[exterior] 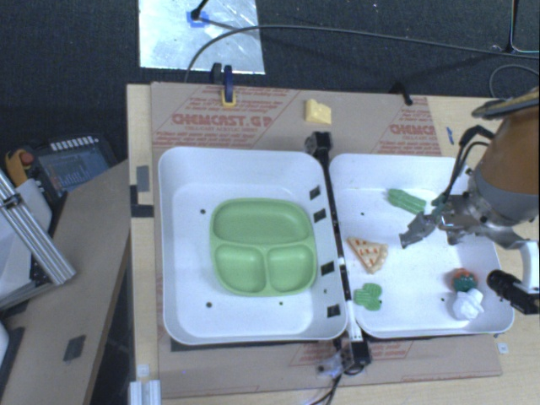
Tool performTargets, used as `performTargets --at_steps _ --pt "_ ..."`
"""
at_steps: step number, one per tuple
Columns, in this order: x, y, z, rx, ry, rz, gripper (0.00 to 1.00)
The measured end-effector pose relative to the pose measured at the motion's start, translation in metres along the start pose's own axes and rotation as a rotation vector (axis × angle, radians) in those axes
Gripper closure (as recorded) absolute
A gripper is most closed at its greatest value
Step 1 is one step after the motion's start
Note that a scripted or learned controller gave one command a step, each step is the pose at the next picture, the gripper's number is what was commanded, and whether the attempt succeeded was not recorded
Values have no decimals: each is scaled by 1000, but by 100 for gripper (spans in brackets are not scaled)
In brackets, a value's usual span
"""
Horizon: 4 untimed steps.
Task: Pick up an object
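My gripper (431, 235) hangs over the right bin (396, 321), its fingers spread open with nothing between them. One fingertip (407, 240) points down-left toward a pizza-slice toy (369, 253) lying a short way to its left. Just up-left of the gripper rests a green pickle-shaped toy (407, 200). A small green leafy toy (368, 295) sits near the bin's front left. In the front right corner lies a red, green and white toy (463, 294).
The left bin (181, 226) holds a green divided plate (260, 246). A yellow block (318, 110) lies on the cardboard behind the bins. A black divider with clips (329, 226) runs between the bins. The arm's orange-banded wrist (515, 154) looms at the right.
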<state>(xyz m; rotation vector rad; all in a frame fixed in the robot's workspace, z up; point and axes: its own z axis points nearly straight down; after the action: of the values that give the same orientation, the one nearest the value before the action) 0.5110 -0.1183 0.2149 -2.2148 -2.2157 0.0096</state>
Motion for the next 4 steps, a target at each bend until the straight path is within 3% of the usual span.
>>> performTargets --at_steps 1,3,4 --pt "0 3 -6 -12 -2 -3 0" --pt "5 12 117 -8 -1 0 0" --pt "5 15 126 -15 0 -1 0"
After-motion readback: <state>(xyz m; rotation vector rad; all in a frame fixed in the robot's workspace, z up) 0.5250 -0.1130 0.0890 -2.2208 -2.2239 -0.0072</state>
